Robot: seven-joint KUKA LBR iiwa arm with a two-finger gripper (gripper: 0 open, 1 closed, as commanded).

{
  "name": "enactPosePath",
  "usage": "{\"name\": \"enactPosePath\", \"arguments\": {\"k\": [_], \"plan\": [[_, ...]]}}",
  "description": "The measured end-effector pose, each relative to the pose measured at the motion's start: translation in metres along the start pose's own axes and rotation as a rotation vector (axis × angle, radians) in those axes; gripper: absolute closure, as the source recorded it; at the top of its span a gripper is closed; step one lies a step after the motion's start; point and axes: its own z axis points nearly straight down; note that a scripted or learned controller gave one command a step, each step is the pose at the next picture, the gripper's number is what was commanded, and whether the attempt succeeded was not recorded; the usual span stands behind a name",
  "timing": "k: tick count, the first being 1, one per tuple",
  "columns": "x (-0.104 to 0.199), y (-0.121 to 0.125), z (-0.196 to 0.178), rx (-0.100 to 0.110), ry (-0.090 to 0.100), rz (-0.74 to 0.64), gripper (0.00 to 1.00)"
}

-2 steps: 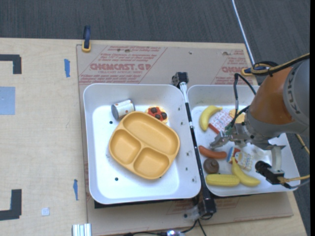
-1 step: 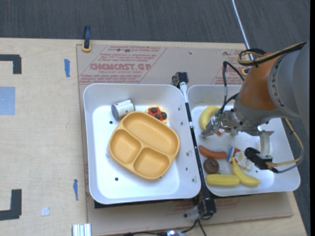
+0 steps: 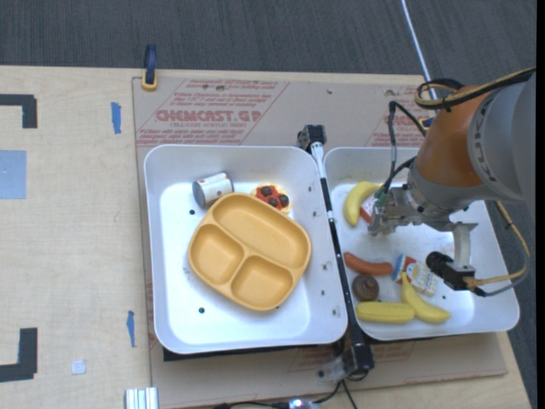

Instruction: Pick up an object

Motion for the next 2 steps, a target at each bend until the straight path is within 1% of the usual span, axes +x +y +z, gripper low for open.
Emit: {"name": "enactPosePath", "arguments": {"k": [1,2], "plan": [[-0.0507,-0.0714,-0.1045,0.007,0.001,0.002,1.00],[-0.0503,-0.0715,-0.1042,0.007,0.002,0.002,0.00]]}}
